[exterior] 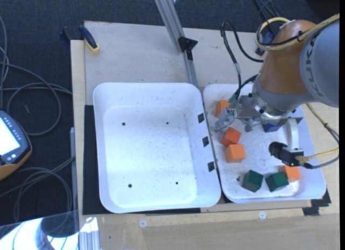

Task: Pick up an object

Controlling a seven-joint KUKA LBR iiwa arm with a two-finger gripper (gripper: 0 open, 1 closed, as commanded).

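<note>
Camera view: the arm reaches from the right over the right bin, its gripper low at that bin's left side. Whether the jaws are open or closed I cannot tell. 4 orange blocks lie in the right bin: 1 just beside the gripper, 2 just below it, 1 near the lower right. 2 green blocks sit near the front rim. The left bin stands beside it.

Two bins sit side by side on the counter; the blocks all lie in the right bin, under my arm.
</note>
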